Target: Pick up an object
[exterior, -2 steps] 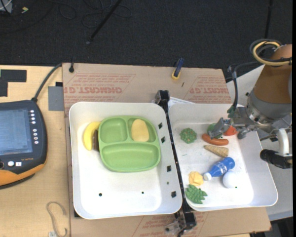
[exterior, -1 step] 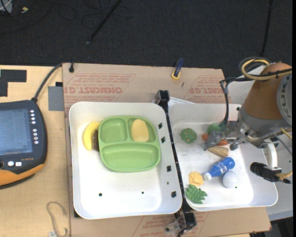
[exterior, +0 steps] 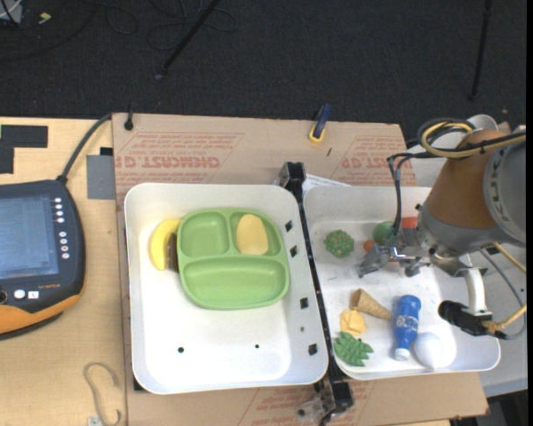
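White plastic bins sit side by side on the tabletop (exterior: 35, 344), and the hand (exterior: 393, 257) hangs over the upper middle of the right bin (exterior: 480, 360). Its metal parts are small and dark against the bin floor, so I cannot tell how far it is open, and nothing is seen held in it. Just to its left lies a green broccoli piece (exterior: 339, 243); a small green ball (exterior: 384, 232) is close above it, near the bin's far wall. Below the hand are an ice cream cone (exterior: 370, 304) and a yellow piece (exterior: 353, 322), then a green leafy toy (exterior: 354, 350) at the near edge. A blue bottle (exterior: 406, 325) stands lower right of the hand, touching a white round object (exterior: 433, 351). Bare floor lies directly under the hand. Far to the left, past the black divider (exterior: 307, 269), the left bin (exterior: 213, 362) holds a green divided plate (exterior: 232, 258) with a yellow oval (exterior: 251, 234) in it and a banana (exterior: 163, 244) beside it.
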### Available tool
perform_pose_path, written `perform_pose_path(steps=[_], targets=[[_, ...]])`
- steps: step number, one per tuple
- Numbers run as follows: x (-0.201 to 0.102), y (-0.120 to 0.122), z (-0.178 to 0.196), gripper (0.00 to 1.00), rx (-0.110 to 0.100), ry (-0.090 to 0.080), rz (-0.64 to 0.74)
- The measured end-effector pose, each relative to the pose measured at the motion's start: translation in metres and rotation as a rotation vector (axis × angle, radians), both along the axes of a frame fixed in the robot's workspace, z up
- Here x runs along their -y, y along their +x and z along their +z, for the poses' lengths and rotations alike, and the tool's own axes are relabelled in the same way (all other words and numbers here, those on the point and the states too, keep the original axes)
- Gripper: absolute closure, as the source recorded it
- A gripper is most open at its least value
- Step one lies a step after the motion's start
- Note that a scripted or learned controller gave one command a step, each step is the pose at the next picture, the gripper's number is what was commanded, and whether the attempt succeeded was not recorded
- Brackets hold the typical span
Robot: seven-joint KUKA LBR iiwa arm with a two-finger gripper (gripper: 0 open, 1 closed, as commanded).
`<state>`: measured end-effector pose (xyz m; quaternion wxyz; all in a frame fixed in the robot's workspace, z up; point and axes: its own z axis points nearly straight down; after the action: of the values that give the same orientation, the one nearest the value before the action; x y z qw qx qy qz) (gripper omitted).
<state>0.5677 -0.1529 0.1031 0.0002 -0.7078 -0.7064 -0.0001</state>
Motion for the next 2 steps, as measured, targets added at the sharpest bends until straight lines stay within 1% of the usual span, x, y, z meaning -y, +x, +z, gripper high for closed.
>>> perform_pose_path(steps=[1,2], targets=[[0.002,-0.001,0.008,1.0,-0.004,0.001,-0.006],[0.008,-0.01,0.057,1.0,0.002,-0.001,-0.005]])
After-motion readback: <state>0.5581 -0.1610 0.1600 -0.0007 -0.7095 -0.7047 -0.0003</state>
